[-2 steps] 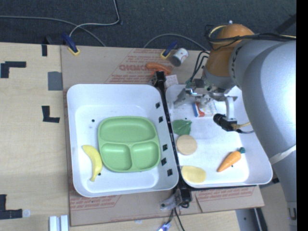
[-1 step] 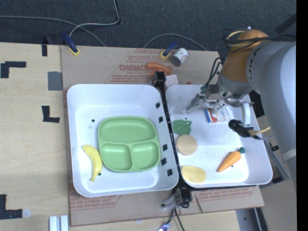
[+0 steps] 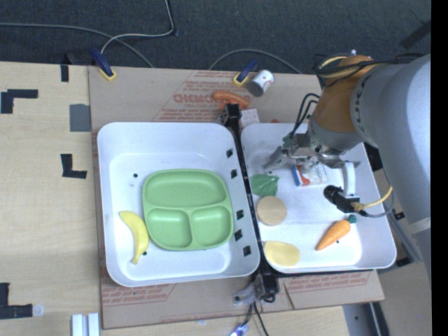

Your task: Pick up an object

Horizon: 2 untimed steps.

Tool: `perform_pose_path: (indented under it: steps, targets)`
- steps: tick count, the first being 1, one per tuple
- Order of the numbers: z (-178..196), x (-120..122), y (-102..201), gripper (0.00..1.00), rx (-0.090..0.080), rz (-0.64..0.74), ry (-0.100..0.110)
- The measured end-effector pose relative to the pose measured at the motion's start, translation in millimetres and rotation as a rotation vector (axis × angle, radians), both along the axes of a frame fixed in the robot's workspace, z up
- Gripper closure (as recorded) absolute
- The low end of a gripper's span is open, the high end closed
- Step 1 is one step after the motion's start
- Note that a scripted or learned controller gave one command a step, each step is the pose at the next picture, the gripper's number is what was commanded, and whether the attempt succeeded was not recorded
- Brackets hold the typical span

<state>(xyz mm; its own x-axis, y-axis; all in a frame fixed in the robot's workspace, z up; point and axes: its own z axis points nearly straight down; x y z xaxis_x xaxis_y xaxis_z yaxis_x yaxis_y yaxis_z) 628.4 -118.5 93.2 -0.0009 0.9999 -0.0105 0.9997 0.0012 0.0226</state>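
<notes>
Hand [image 3: 302, 158] sits low in the right bin [image 3: 374, 254], toward its 12 o'clock edge; finger state cannot be determined. A small red, white and blue item [image 3: 302, 176] lies just at the hand's 6 o'clock. Green piece [image 3: 264, 185] at 8 o'clock, tan disc [image 3: 271, 211] below it, yellow piece [image 3: 281, 253] beyond, carrot [image 3: 332, 234] at 5 o'clock. Left bin [image 3: 115, 159] holds a green divided plate [image 3: 187, 209] and a banana [image 3: 137, 235].

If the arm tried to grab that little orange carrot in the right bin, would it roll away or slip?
The carrot tapers to a point, so a nudge would probably swing it in an arc, not roll it straight. It looks smooth, perhaps plastic, so it may slip. It lies close to the right bin's front wall, which could crowd the end effector.
</notes>
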Motion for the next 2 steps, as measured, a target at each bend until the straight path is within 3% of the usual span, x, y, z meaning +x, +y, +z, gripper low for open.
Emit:
perform_pose_path:
  steps: [1,2]
  targets:
    - [-2.2,-2.4,-36.1,0.00,0.008,0.002,0.009]
    - [-1.3,44.9,23.3,0.00,0.006,0.003,0.005]
